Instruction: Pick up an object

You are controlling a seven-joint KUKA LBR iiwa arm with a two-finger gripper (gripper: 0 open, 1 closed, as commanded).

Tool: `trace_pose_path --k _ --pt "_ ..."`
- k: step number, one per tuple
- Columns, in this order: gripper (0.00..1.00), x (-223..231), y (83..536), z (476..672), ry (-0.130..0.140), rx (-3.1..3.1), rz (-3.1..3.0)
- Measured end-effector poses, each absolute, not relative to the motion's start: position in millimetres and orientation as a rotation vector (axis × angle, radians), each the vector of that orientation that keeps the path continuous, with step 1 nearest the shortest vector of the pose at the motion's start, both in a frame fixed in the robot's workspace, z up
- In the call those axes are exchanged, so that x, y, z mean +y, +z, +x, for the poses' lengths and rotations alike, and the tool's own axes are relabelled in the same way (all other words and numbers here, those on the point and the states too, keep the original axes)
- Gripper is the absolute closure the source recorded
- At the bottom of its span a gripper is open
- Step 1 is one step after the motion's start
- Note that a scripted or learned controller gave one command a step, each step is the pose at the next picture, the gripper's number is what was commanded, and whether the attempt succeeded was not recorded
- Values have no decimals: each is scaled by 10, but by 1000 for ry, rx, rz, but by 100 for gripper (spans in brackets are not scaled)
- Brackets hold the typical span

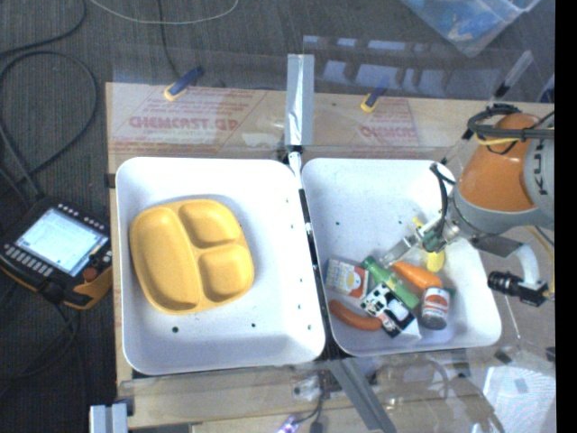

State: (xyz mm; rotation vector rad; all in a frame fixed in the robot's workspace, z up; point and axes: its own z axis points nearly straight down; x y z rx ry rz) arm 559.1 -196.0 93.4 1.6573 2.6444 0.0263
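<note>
**Two bins, one tray, a cluster of small items**

Two shallow white bins sit side by side on the bench. The left bin (144,332) holds one thing: a yellow tray (191,253) with three compartments, lying flat near the bin's left-centre.

The right bin (361,197) holds a tight cluster in its lower right part. Counted: one small carton (347,278) with orange and white print, one green bottle (389,282) lying on its side, one carrot (416,275), one can (436,307) with a red label, one red sausage-shaped piece (353,317), one black-and-white packet (391,314) and one small yellow item (435,261). They touch or overlap one another.

The gripper (431,234) sits low over the cluster's upper edge, just beside the yellow item and the carrot. Whether it is released or clenched, I cannot tell.
</note>
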Motion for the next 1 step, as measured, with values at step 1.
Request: trace_pose_path --k 1 --pt "0 -1317 908 5309 4 2798 1382"
